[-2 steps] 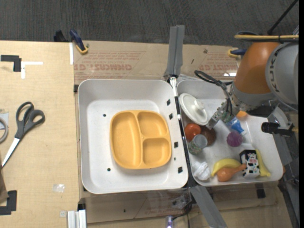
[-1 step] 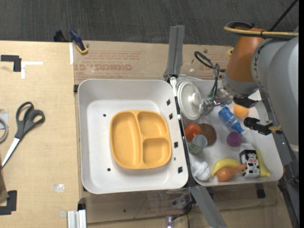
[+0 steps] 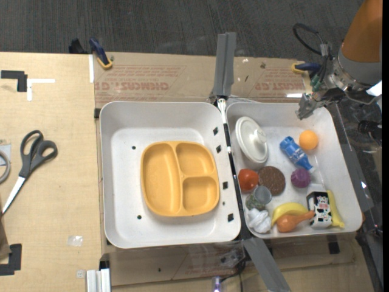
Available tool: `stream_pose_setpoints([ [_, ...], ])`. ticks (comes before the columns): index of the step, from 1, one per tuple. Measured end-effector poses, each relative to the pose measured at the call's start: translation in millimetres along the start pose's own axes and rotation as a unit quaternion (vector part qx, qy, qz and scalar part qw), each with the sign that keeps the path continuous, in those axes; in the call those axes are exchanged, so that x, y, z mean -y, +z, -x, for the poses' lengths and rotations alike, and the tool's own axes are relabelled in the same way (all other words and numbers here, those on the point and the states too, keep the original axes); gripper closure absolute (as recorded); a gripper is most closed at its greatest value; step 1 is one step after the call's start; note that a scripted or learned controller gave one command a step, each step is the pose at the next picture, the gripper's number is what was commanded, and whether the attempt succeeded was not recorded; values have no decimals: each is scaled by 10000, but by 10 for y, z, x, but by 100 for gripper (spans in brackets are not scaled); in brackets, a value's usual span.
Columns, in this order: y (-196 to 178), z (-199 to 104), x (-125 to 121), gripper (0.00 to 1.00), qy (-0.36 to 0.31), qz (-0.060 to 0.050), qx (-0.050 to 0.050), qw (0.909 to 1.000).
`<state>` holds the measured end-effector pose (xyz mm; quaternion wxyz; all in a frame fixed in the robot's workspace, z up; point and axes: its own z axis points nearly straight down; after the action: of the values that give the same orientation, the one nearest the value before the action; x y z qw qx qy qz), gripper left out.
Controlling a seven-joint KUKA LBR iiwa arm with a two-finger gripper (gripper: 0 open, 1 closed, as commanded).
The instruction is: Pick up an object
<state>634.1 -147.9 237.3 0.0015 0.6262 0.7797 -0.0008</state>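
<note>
I see the tabletop (image 3: 48, 224) bearing two white bins: the left bin (image 3: 115, 181) holds a yellow divided plate (image 3: 180, 178), the right bin (image 3: 340, 157) the small objects, among them a white lid (image 3: 251, 139), banana (image 3: 292, 210) and orange ball (image 3: 309, 140). My end effector (image 3: 306, 106) hovers over that bin's far right corner, pinching nothing; whether it's spread I cannot tell.

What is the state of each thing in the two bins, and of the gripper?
Gripper: above right bin's far rim, holding nothing visible.
Yellow divided plate: upright in left bin.
White lid: lying flat, knob up.
Blue bottle: lying on its side.
Orange ball: resting loose.
Banana: lying flat.
</note>
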Motion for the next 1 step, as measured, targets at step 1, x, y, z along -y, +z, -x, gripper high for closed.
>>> stream_pose_setpoints([
  [1,8,-7,0,0,-3,-7,-4,10000],
])
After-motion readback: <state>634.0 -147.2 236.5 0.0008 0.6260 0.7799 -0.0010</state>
